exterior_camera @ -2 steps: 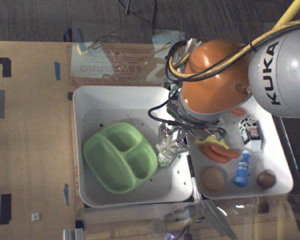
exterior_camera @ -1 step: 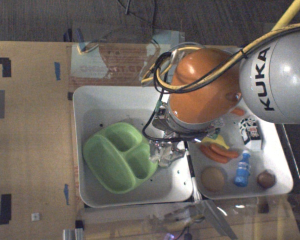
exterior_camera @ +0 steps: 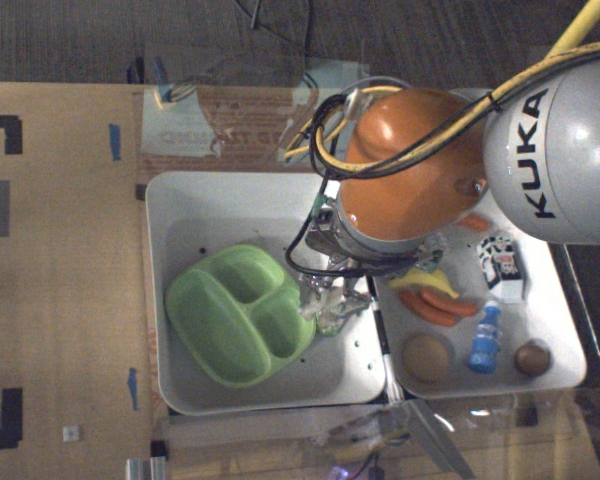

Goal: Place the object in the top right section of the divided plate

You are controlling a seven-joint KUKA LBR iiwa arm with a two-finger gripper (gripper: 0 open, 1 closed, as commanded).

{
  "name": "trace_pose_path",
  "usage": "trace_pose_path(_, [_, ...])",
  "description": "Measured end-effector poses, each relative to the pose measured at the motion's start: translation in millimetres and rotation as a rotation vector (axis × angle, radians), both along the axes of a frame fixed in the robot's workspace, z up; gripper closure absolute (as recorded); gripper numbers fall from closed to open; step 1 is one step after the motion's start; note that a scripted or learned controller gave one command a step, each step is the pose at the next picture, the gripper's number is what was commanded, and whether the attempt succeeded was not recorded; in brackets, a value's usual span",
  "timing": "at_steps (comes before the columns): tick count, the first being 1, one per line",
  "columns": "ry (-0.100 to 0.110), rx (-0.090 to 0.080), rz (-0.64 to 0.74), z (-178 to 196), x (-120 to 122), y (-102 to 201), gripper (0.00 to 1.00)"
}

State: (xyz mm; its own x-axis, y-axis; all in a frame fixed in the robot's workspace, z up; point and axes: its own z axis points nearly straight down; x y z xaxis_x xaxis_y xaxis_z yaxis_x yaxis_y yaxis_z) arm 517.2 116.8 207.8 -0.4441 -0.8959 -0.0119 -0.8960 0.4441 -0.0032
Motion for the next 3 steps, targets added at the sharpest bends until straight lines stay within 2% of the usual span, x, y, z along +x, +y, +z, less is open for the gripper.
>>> trace_pose_path(1, [0.001,-0.004,0.214,-1,29,11,1.0])
trace_pose_path(2, [-0.001,-0.005,0.416,-8,33,22,1.0])
trace_pose_path(3, [0.0,-0.007,0.515,45,-14,24,1.0])
